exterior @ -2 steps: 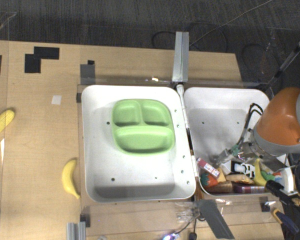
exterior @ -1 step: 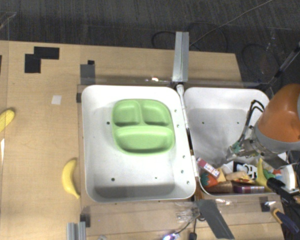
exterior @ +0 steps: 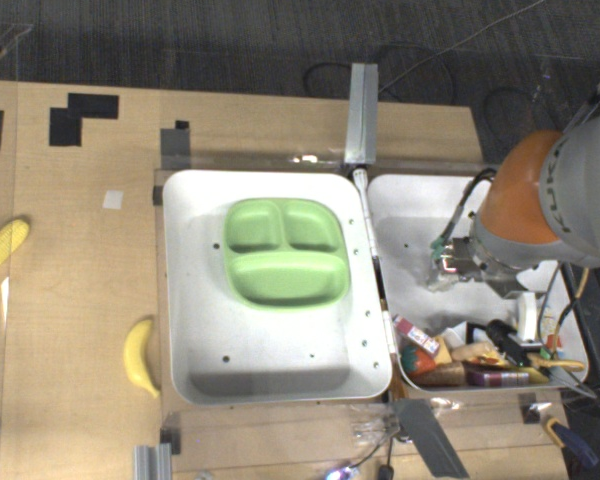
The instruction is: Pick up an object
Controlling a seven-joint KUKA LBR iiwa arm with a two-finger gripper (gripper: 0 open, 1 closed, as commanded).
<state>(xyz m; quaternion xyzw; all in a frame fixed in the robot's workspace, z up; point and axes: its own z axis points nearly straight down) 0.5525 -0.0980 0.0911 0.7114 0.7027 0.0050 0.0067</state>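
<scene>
Candidate objects: jumble of small items (exterior: pixel 480 360) heaped along near edge of right bin (exterior: pixel 410 218); individual pieces too small to identify. Gripper (exterior: pixel 448 265) low over bare floor of right bin, just beyond heap; finger opening and any grasp cannot be told. Left bin (exterior: pixel 195 368) holds green divided tray (exterior: pixel 283 251). Banana (exterior: pixel 140 356) and corn cob (exterior: pixel 2 247) on bench, left of bins.

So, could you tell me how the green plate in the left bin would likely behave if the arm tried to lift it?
The green plate looks like moulded plastic, so probably stiff and light. It lies flat in the left bin, unlikely to roll. Its smooth, low rim may be hard to pinch and could slip.
</scene>
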